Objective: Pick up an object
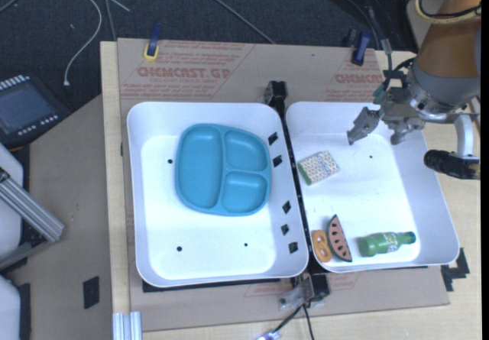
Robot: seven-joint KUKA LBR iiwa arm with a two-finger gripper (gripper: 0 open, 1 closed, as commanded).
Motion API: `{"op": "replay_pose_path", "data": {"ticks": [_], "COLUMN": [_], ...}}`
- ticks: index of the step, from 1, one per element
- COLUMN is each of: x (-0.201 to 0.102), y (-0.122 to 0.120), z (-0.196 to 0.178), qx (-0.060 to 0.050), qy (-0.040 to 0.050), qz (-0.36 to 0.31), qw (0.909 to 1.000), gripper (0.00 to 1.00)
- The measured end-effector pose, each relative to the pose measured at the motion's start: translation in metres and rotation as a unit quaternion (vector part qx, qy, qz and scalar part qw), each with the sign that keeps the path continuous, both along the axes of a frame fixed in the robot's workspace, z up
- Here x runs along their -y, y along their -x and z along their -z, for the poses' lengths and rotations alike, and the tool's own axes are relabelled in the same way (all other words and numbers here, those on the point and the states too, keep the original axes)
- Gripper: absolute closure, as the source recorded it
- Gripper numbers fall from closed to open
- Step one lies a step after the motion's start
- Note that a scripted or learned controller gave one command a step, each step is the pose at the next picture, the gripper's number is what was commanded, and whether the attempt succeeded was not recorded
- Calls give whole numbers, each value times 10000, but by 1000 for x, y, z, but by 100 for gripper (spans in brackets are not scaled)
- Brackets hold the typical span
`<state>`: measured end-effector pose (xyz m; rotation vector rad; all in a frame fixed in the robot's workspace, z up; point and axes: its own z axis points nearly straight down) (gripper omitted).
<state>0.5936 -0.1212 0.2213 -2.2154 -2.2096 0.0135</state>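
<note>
1. Two shallow white bins sit side by side on a bench covered with brown cardboard, filling the middle of the frame; the left bin (145, 178) is the wider of the two, and the right bin (428, 201) touches it along a dark central divider.
2. The arm (451, 33) comes in from the upper right of the frame, grey with an orange band above the wrist.
3. Its gripper (380, 126) hangs over the upper part of the right bin, near that bin's far rim.
4. Two grey fingers are visible, spread apart, one fingertip (357, 134) pointing toward lower left. Nothing sits between them, so the gripper holds nothing.
5. A blue divided plate (223, 169) with three compartments lies in the left bin, a little above its centre.
6. A small checkered packet (318, 166), green and white, lies in the right bin close to the divider, below and left of the gripper and apart from it.
7. A watermelon slice toy (340, 238) lies near the lower left corner of the right bin, touching an orange piece (321, 247) at its left.
8. A green bottle (386, 242) lies on its side just right of the slice, near the bin's lower rim.
9. Blue clamps (153, 42) hold the cardboard at its upper edge.
</note>
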Motion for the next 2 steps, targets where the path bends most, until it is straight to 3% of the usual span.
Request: {"op": "replay_pose_path", "data": {"ticks": [1, 2], "x": [0, 8], "y": [-3, -8], "z": [-8, 46], "qx": [71, 48], "qy": [8, 8], "qz": [-14, -9], "qw": [10000, 10000], "gripper": [0, 0]}}
